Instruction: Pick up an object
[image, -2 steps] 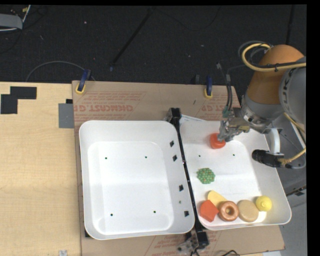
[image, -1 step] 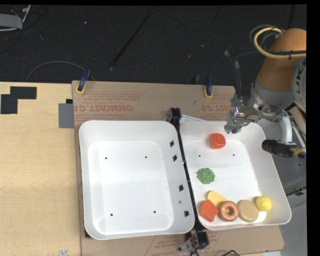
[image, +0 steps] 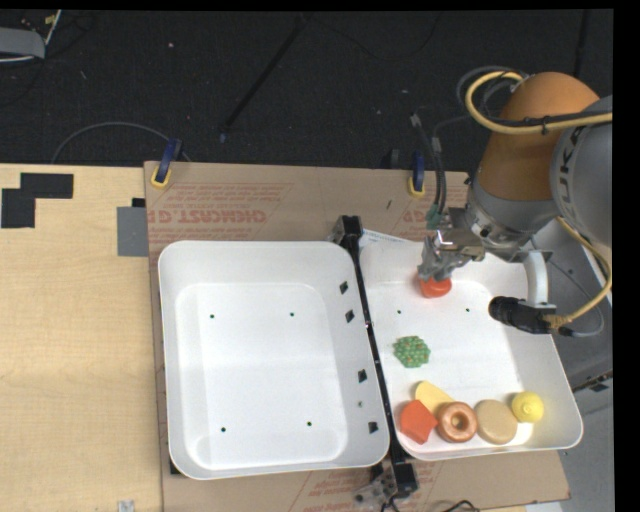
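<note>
Pale wood desk (image: 70, 340) at nine o'clock, brown cardboard sheet (image: 260, 205) clamped at center by yellow clips (image: 162, 175), dark carpeted floor (image: 250, 70) at twelve o'clock, strewn with black cables (image: 262, 72).

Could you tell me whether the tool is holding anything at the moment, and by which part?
It cannot be told. The tool sits directly over a small red-orange object in the right bin, but the view hides whether it is gripped.
</note>
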